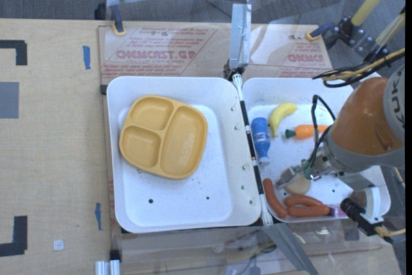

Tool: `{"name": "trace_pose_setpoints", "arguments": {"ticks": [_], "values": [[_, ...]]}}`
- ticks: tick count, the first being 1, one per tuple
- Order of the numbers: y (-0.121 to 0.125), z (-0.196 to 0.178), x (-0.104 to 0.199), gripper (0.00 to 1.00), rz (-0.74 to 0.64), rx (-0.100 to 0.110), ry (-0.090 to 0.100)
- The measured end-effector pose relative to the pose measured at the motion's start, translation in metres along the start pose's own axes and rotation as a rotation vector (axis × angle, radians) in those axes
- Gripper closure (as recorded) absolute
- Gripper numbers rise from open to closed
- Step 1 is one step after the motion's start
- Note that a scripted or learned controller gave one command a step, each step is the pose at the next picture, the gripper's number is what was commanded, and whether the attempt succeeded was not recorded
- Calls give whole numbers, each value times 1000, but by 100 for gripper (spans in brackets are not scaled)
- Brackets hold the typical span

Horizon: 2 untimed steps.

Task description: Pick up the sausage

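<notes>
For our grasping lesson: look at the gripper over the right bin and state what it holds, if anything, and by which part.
It cannot be told. The gripper sits low in the right bin, just above the sausages, but the view is too unclear there.

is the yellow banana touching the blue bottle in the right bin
Apart. The camera view shows a strip of white bin floor between the curved yellow banana and the blue plastic bottle.

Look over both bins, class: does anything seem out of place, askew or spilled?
Nothing looks spilled or damaged. The yellow divided plate sits askew in the left bin, turned against the bin's edges. In the right bin, the sausages lie crowded at the near edge; the banana, carrot and blue bottle lie loose.
</notes>
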<state>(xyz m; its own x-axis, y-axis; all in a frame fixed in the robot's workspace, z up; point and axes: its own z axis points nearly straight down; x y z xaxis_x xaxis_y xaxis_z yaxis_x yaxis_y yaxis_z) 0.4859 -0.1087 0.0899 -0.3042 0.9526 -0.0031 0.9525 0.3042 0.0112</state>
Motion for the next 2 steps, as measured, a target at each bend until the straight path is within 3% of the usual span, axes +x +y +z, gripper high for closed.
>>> {"name": "trace_pose_setpoints", "arguments": {"ticks": [1,2], "values": [[31,-51,-23,0,82,10,1],[-7,0,-15,0,-37,-1,-1]]}}
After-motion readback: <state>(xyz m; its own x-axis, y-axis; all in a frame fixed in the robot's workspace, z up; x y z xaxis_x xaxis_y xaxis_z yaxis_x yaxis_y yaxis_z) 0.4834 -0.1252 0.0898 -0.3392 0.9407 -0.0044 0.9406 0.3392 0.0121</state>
